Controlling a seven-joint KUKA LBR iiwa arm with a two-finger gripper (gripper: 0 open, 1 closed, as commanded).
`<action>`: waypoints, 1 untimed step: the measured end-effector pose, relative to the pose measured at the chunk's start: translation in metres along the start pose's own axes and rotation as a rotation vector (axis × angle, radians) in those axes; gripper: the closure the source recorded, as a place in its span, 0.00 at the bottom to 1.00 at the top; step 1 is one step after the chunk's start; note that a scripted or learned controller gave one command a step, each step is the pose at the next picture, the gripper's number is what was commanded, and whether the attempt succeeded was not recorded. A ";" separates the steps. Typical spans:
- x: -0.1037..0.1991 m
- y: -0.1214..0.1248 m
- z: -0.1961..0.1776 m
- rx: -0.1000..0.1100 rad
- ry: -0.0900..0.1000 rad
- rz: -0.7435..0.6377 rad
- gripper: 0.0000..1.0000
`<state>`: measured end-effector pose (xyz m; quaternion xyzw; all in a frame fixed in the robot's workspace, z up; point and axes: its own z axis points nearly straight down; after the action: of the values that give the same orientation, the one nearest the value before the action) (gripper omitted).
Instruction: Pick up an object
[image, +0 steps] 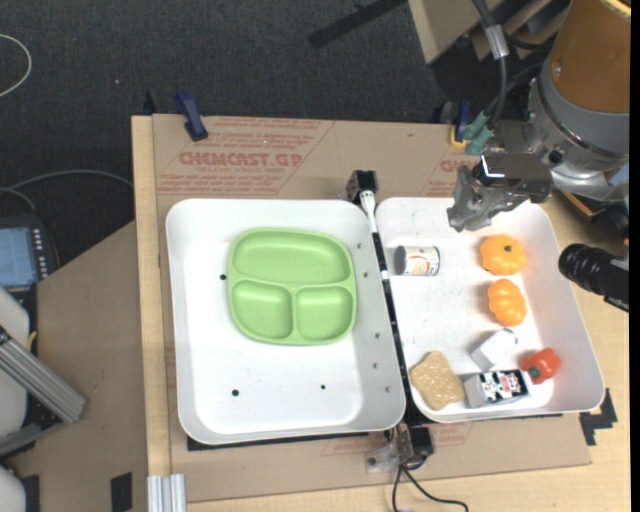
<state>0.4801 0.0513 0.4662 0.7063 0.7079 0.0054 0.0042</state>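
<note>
My gripper (466, 216) hangs over the far edge of the right bin (575, 335), above and left of an orange pumpkin-like fruit (502, 254). Nothing shows between its fingers. A second orange fruit (507, 301) lies just below the first. A small can (417, 261) lies on its side near the bin's left wall. Toward the front sit a tan cracker-like slice (437, 380), a black and white carton (497, 386), a grey-white block (494, 349) and a red pepper-like piece (541, 365).
The left bin (200, 370) holds a green three-compartment plate (292, 286). A black clamp (361, 185) sits at the far end of the divider between the bins. Cardboard lies under both bins.
</note>
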 end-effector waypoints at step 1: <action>0.077 0.000 -0.019 0.008 0.001 -0.007 1.00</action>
<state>0.4793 0.1282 0.4854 0.7038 0.7103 0.0030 0.0012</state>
